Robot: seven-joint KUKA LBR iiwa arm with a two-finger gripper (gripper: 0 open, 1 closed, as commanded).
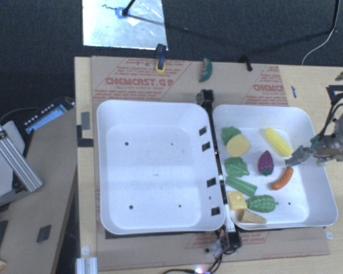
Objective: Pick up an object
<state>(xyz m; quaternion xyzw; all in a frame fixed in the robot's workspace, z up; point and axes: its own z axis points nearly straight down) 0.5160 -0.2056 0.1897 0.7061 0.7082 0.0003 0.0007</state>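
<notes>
Two white bins side by side on a bench. Left bin (pixel 154 170): bare floor. Right bin (pixel 317 201): toy foods, namely yellow corn (pixel 278 141), purple eggplant (pixel 265 162), orange sausage (pixel 282 178), green vegetables (pixel 236 165), cheese wedge (pixel 236 200), cone (pixel 250 216). Gripper (pixel 300 154) at right bin's right side, above sausage, nothing between fingers.

A robotics lab: bench (pixel 86 170) with white bins (pixel 154 170), aluminium framing (pixel 11 158), loose cables (pixel 326 33).
</notes>
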